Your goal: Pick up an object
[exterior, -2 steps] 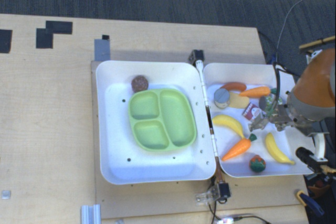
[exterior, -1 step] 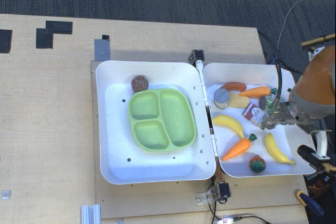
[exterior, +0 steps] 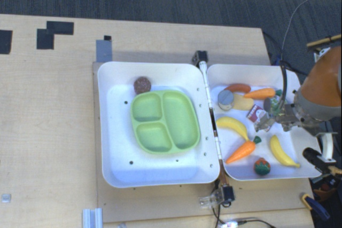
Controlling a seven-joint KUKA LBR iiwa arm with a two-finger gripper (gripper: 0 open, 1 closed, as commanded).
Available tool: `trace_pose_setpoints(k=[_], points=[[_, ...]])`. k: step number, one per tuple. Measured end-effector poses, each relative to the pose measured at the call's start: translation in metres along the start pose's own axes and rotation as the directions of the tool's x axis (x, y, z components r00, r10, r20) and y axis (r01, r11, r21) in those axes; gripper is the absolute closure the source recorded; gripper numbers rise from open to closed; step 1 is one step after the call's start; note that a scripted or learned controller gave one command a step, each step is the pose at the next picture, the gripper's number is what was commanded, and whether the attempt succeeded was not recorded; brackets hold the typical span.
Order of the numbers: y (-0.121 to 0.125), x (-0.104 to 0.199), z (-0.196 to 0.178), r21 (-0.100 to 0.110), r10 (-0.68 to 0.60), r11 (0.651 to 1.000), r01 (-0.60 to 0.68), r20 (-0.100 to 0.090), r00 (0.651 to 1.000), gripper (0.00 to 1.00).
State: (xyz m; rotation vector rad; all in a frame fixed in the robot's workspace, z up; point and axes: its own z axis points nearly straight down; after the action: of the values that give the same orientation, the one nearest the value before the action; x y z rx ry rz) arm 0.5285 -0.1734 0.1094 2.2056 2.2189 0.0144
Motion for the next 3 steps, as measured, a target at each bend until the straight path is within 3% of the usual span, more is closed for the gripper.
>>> trace_pose_setpoints(k=[1,2,3], points=[[0.002,0.001,-0.011,-0.004,-0.002,1.000,0.002,0.000,1.000,1.00],[0.002,0.001,-0.011,-0.003,-0.002,1.000,0.002,0.000,1.000,0.00],[-0.039,0.020,0.021,0.005,0.005,1.000,-0.005,0.001,1.000,0.00]])
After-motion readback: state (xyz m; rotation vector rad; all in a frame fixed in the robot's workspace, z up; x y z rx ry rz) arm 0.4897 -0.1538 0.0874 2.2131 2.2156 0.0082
